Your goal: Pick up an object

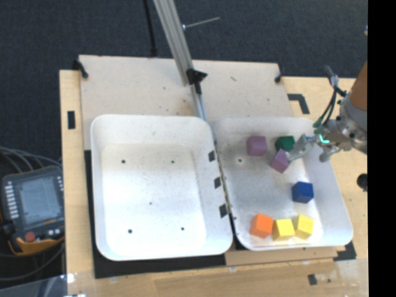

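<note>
Orange block (262,225) sits up front, but my tool (307,146) hovers by the tilted purple block (279,160); grip state unclear. Looks light, rigid; I'd pinch flat sides.

Seven blocks (302,192) lie in the right bin (247,240) (three rowed along its near edge), left bin (105,141) alongside.
</note>
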Controlling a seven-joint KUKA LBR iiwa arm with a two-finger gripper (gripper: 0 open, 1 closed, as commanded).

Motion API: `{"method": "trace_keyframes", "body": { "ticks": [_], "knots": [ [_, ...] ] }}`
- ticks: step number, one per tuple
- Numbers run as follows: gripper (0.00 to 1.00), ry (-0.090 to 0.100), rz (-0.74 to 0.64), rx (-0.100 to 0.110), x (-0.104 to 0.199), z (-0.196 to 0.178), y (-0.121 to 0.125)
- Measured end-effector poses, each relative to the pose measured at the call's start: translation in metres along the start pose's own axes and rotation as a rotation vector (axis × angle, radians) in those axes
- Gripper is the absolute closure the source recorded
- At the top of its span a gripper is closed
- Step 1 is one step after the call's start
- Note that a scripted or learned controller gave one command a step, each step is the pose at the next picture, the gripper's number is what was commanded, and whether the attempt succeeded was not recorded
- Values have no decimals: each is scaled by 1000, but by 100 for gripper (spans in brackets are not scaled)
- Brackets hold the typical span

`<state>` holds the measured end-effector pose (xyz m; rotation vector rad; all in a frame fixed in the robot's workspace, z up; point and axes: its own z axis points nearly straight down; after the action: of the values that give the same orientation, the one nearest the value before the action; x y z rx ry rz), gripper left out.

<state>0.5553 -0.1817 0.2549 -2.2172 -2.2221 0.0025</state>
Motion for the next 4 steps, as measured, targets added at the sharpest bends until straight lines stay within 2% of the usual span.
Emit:
{"method": "trace_keyframes", "body": {
  "ticks": [1, 3, 4],
  "knots": [
    [0, -1, 0, -4, 0, -2, 1],
    [0, -1, 5, 1, -2, 84, 1],
    [0, -2, 8, 0, -4, 136, 11]
  ]
}}
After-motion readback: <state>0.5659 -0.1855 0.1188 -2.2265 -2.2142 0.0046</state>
